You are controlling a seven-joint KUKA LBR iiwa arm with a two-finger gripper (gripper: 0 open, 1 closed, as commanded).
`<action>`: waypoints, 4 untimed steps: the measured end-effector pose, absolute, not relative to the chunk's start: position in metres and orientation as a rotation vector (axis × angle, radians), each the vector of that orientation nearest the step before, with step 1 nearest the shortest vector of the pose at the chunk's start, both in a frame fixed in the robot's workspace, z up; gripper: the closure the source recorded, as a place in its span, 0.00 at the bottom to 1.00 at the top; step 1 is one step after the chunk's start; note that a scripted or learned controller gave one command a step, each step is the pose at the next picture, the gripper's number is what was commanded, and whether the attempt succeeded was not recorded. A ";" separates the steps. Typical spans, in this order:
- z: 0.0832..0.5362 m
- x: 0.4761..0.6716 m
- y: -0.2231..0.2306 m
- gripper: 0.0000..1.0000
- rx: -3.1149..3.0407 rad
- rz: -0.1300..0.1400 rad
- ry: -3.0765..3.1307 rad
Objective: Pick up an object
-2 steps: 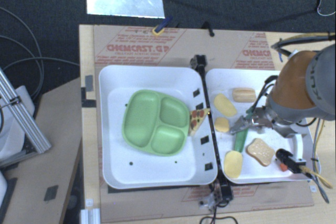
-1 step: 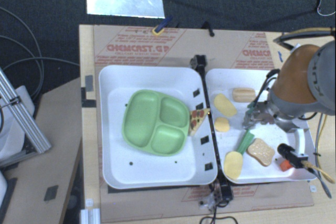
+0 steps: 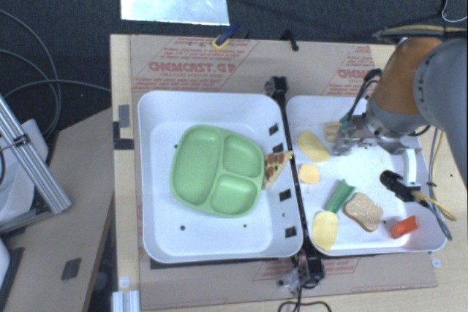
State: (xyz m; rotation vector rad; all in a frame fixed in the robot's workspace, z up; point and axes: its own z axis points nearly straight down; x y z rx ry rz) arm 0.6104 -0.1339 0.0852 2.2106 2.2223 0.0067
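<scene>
The grey arm point(image 3: 431, 84) leans in over the right bin point(image 3: 431, 241), its gripper point(image 3: 342, 142) low beside the yellow pieces point(image 3: 313, 147) near the divider, jaw state impossible to tell, with bread slice point(image 3: 363, 211) and orange chunk point(image 3: 403, 227) well apart.

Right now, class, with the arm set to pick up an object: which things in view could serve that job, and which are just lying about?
Belongs to the job:
gripper
yellow piece beside it
bread slice
green piece
orange piece
right bin holding them

Just lying about:
green divided plate
pizza slice
left bin
cardboard sheet
</scene>
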 end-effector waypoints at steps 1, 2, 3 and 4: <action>0.085 0.625 -0.078 1.00 2.210 0.006 2.231; 0.085 0.636 -0.137 1.00 2.220 0.002 2.218; 0.084 0.574 -0.088 1.00 2.223 -0.002 2.228; 0.084 0.535 -0.082 1.00 2.223 -0.002 2.224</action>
